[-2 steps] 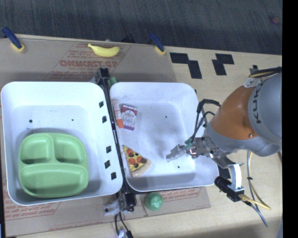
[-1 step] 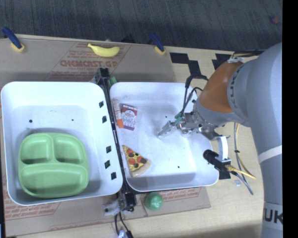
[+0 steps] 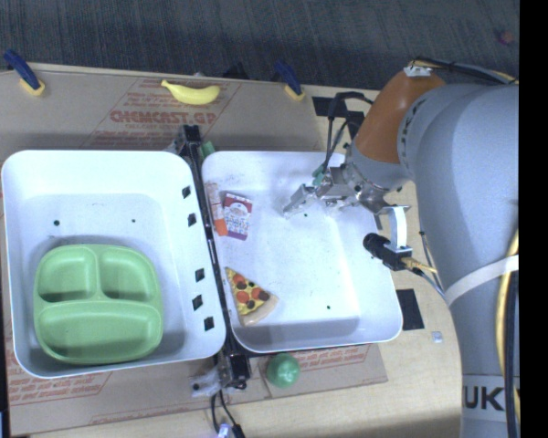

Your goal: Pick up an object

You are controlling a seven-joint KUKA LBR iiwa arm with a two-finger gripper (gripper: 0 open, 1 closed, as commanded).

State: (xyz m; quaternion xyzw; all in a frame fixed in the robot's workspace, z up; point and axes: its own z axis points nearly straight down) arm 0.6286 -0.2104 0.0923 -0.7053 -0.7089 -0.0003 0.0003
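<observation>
We are seeing the pizza slice (image 3: 249, 295) lying near while our gripper (image 3: 301, 201), whose opening we cannot tell, is risking closing on bare bin (image 3: 347, 281) floor.

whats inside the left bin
A green divided tray sits in the left bin, toward its near end. The bin floor under the tray is covered, so anything beneath it cannot be seen.

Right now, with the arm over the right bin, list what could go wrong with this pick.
1. The gripper hovers over bare floor of the right bin; closing there would likely grab nothing.
2. The small carton and pizza slice toy lie near the divider wall, so the fingers may hit the wall.
3. The pizza slice looks flat, so it may slip.
</observation>
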